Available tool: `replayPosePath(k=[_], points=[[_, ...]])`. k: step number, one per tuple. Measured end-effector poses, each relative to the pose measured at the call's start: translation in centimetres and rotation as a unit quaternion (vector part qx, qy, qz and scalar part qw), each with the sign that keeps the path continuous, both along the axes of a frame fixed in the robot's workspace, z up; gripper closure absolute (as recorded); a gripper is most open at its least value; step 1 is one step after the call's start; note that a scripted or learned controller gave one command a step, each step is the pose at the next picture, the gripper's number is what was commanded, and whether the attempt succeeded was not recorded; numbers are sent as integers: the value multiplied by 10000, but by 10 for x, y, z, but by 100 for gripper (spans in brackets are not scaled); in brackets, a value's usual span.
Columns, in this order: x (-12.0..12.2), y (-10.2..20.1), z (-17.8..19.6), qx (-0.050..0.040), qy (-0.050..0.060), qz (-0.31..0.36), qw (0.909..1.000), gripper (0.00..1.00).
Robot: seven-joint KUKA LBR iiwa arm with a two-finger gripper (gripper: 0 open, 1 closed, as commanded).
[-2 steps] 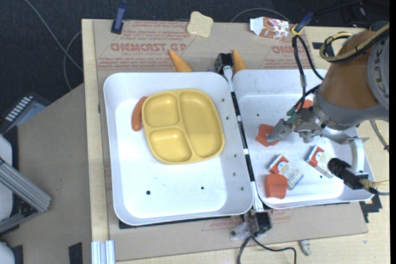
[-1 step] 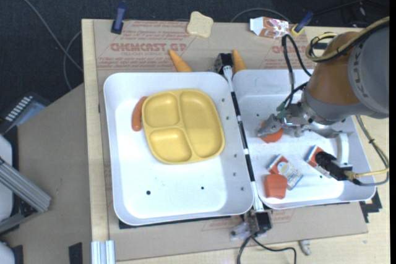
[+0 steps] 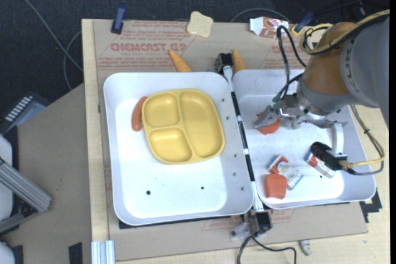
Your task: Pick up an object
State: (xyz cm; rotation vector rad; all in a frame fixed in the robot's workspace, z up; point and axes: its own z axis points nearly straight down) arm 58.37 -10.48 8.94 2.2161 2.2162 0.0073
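Camera view: arm (image 3: pixel 365 65) comes in over the right bin (image 3: pixel 356 191). The gripper (image 3: pixel 270 119) is down low near that bin's left edge, a bit closer to the far edge than the near one. A red piece (image 3: pixel 268 128) sits right at its tip, touching or close to it, I can't say which. I can't tell whether the gripper is released or clenched either, because the tip is small and the red piece covers part of it. So I'm logging no grasp.

Rest of the right bin: two packets, one (image 3: pixel 278 164) just beside the other (image 3: pixel 293 178), toward the near edge. An orange block (image 3: pixel 275 185) lies by the near-left corner, just beside the packets. All three are well apart from the gripper.

Left bin (image 3: pixel 179 198): yellow plate (image 3: pixel 183 125) in the middle, three compartments with nothing in them. A sausage (image 3: pixel 136 114) lies against the plate's left rim, on the bin floor.

On the bench (image 3: pixel 142 40) beyond the bins: bread (image 3: pixel 200 23) and a carrot (image 3: pixel 179 62), both outside the bins.

Progress, my call: the approach is done and the gripper is on its target, which I take to be the red piece. The piece looks to be resting on the bin floor, not raised. The pick itself is left: a confirmed clamp, then a lift clear of the bin. Everything else in the bins lies flat and untouched.
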Motion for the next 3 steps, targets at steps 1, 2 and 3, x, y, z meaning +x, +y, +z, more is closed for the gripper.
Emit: replayPosePath(k=[1, 2, 3], points=[[28, -3, 0, 4, 1, 5, 10000, 0], [64, 2, 0, 3, 5, 7, 10000, 0], [86, -9, 0, 11, 0, 11, 10000, 0]])
